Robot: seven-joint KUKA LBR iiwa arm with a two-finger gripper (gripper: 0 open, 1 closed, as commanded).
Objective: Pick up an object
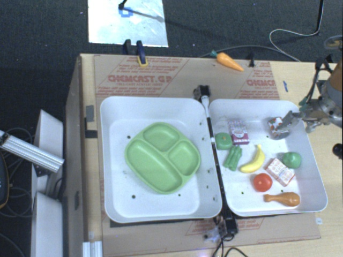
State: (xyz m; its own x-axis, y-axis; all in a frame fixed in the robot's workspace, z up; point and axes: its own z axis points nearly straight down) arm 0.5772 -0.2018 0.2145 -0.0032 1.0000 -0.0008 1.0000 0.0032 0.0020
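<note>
Our pincer (282,123) hangs over the right bin (316,159), near a small red-white object (275,125). We cannot tell its state.

Glossy plastic green plate (162,157) (matt white bins (155,107))

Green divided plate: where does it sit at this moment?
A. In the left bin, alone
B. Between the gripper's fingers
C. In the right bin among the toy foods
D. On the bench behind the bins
A. The green divided plate lies flat in the left bin, while the banana, tomato and other toy foods lie in the right bin.
</note>
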